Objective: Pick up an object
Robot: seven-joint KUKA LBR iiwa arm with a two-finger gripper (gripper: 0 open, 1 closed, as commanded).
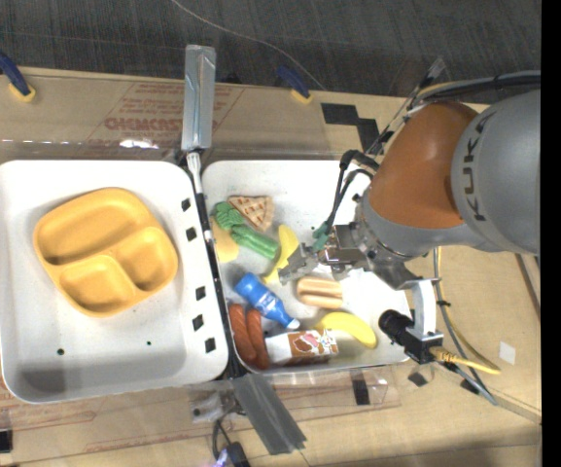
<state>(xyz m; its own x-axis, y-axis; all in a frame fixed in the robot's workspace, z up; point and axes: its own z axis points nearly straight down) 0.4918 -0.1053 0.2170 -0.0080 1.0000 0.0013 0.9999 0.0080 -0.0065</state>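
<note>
1. The grey arm's two-finger gripper (311,258) hangs low in the right-hand shallow white bin (290,173), just above and touching-close to the tan toy hot dog in its bun (319,289); whether the jaws are apart or together I cannot tell, since the wrist hides them
2. The hot dog, judged the likeliest target, lies in the middle of that bin, between the yellow toy banana (349,330) below it and the yellow toy corn piece (286,245) above-left
3. Its long axis runs nearly left to right across the view, with the right end tipped slightly up; neither end reads as a front
4. Risk: the objects are crowded, so the jaws could land on the corn piece or the blue plastic toy bottle (263,302) instead, or nip two things together
5. Risk: if the jaws close along the long axis instead of across it, the rounded bun would probably slip out
6. The yellow divided plastic tray (105,249) sits well apart in the left bin (13,290) and poses no hazard
</note>
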